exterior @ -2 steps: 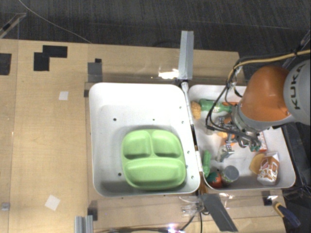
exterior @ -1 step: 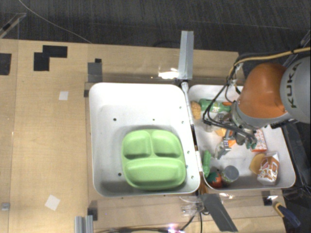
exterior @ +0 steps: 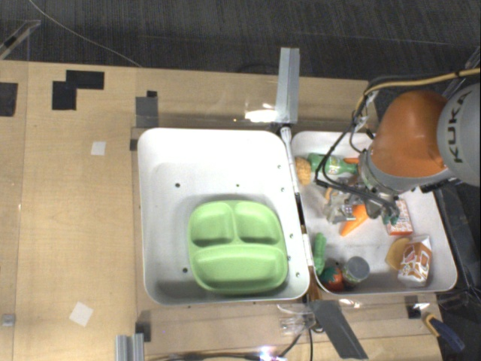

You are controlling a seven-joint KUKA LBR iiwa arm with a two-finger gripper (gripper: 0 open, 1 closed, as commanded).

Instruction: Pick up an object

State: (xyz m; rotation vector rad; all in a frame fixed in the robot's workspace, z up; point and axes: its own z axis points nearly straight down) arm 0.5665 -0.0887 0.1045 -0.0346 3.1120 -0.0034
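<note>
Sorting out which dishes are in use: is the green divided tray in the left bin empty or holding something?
Empty. The green divided tray lies flat, right side up, in the left bin, and all three compartments show bare green.

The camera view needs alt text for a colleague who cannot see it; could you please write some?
A grey robot arm with an orange band reaches from the right over the right white bin, its gripper low among small items, including an orange carrot-like piece and a snack packet. The left white bin holds a green divided tray.
</note>
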